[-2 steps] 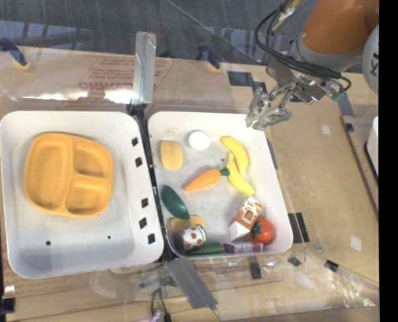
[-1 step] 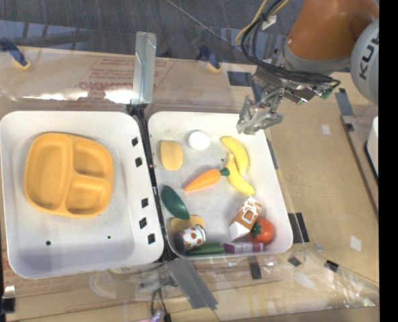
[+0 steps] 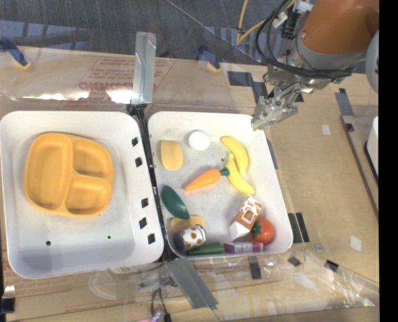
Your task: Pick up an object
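Note:
The right bin (image 3: 273, 173) holds several toy foods: a white egg (image 3: 198, 140), a yellow slice (image 3: 171, 155), a banana (image 3: 238, 164), a carrot (image 3: 204, 180), a dark green leaf shape (image 3: 174, 202), a small carton (image 3: 245, 219), a tomato (image 3: 263, 231), a printed can (image 3: 191, 236) and a cucumber (image 3: 206, 249). My gripper (image 3: 269, 111) hangs above the bin's far right corner, up and right of the banana. Nothing shows between its fingers.
The left bin (image 3: 11, 180) holds a yellow divided plate (image 3: 68, 174). A grey strip (image 3: 143, 69) stands at the back between the two bins. Cables trail from the arm at the top right. Brown bench surface lies right of the right bin.

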Tool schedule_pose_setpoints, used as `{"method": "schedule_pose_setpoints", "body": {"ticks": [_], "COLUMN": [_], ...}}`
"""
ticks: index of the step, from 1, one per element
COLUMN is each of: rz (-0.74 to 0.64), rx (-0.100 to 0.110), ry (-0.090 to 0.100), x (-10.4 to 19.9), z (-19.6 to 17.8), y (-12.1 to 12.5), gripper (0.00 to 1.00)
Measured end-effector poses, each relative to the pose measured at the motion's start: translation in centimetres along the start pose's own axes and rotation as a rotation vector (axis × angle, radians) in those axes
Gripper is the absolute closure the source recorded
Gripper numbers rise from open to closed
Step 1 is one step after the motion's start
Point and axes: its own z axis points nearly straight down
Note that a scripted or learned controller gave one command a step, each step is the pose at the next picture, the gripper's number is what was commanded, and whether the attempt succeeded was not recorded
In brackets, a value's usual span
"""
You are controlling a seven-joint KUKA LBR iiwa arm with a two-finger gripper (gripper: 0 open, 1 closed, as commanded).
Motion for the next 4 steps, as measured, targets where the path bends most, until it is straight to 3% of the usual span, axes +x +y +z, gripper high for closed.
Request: {"method": "schedule_pose_setpoints", "body": {"ticks": [3,4], "rz": [-0.834,-1.096], "rx": [0.003,0.002], "ry": [-0.001,-0.002], "x": [-0.8,-2.1], "z": [-2.9,-5.1], "y": [1.0,0.3], "gripper": [1.00,1.00]}}
